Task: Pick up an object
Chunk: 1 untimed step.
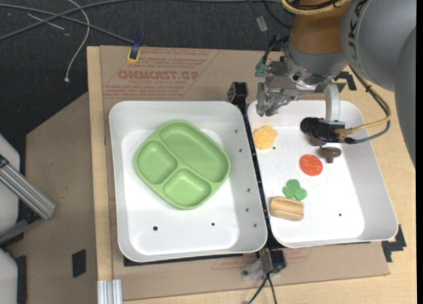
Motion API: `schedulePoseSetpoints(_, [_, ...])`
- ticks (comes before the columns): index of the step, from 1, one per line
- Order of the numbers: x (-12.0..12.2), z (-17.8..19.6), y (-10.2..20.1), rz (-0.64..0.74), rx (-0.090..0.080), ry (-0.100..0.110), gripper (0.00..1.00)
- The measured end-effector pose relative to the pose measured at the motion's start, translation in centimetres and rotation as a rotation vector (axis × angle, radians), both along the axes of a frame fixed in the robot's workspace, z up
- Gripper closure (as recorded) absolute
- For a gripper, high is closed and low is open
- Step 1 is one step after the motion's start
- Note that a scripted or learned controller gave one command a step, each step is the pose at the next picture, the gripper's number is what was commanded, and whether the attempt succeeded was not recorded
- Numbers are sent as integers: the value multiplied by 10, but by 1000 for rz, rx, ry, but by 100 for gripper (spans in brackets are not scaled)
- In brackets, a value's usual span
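Yellow toy food (pixel 265 137), flat and round with a wavy edge, lies in the right bin (pixel 370 230), near that bin's upper left corner and close to the wall shared with the left bin (pixel 125 164). It is judged the likeliest target, since the tool (pixel 269 103) hangs just above and beyond it, nearer to it than to anything else. Nothing is seen between the tool's parts, so no object is held; whether the tool is apart or together cannot be told, because the dark metal merges with the bin rim behind it.

The step in hand is judged to be the approach: the arm (pixel 330 25) is poised over the upper part of the right bin and no lift has been made. For the next move, the tool would have to be brought squarely over the yellow piece and lowered to the bin floor. The piece looks thin, so a deep, well-centred descent is called for, and the nearby dividing wall could get in the way.

Further out in the same bin are a red round piece (pixel 311 164), a brown piece (pixel 330 152), a green clover-shaped piece (pixel 295 190) and a tan bread-like roll (pixel 287 209). A green divided plate (pixel 183 163) rests in the left bin. Both bins sit on cardboard (pixel 165 65) spread over the tabletop (pixel 59 157).
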State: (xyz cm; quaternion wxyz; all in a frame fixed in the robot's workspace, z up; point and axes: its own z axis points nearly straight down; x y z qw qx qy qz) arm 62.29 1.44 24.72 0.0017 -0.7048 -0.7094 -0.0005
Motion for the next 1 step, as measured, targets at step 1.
schedulePoseSetpoints(1, [-6,-16,52,-1,-1,2,100])
